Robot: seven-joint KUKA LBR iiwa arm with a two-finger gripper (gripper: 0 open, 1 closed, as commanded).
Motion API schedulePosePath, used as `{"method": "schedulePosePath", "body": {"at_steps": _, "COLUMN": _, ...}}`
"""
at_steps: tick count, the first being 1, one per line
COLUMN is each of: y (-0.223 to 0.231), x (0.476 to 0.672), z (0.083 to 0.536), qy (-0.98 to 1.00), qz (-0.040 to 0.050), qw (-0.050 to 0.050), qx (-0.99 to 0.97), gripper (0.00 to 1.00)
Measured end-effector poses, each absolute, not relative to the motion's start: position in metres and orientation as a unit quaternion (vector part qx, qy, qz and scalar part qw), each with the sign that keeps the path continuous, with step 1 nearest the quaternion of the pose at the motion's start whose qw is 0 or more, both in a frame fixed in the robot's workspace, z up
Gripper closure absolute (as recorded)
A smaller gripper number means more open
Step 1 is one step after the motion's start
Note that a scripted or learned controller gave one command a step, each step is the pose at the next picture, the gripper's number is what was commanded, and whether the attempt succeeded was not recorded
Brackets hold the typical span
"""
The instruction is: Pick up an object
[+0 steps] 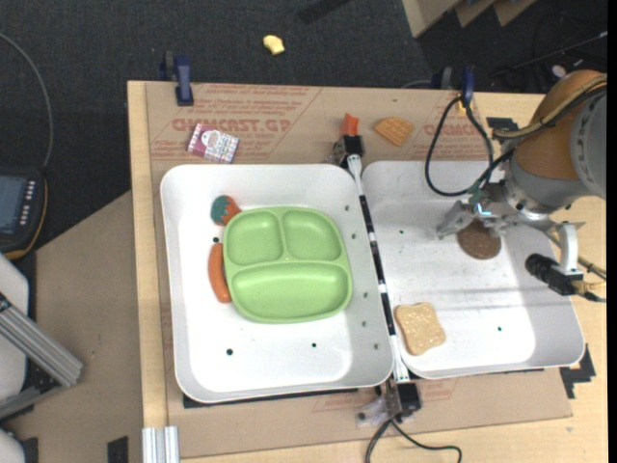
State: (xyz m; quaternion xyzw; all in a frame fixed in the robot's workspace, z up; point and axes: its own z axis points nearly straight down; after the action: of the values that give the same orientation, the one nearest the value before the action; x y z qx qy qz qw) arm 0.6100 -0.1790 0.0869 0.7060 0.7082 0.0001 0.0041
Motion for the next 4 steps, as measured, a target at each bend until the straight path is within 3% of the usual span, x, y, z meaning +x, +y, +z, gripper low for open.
{"method": "schedulePosePath", "body": {"at_steps": 1, "y": -0.182, "x": 0.613, "z": 0.102, "qy": 0.708, "qz": 0.0026, "qw": 0.009, "qx": 0.706, "gripper": 1.00}}
{"method": "schedulePosePath", "body": {"at_steps": 2, "y": -0.182, "x": 0.613, "z": 0.101, "qy": 0.708, "qz": 0.0021, "qw": 0.008, "qx": 0.707, "gripper": 0.00}}
{"method": "schedulePosePath", "body": {"at_steps": 3, "y": -0.182, "x": 0.613, "z": 0.111, "qy": 0.708, "qz": 0.0026, "qw": 0.010, "qx": 0.706, "gripper": 1.00}}
{"method": "schedulePosePath", "body": {"at_steps": 4, "y": -0.182, "x": 0.613, "z": 0.111, "qy": 0.708, "qz": 0.0023, "qw": 0.009, "qx": 0.706, "gripper": 0.00}}
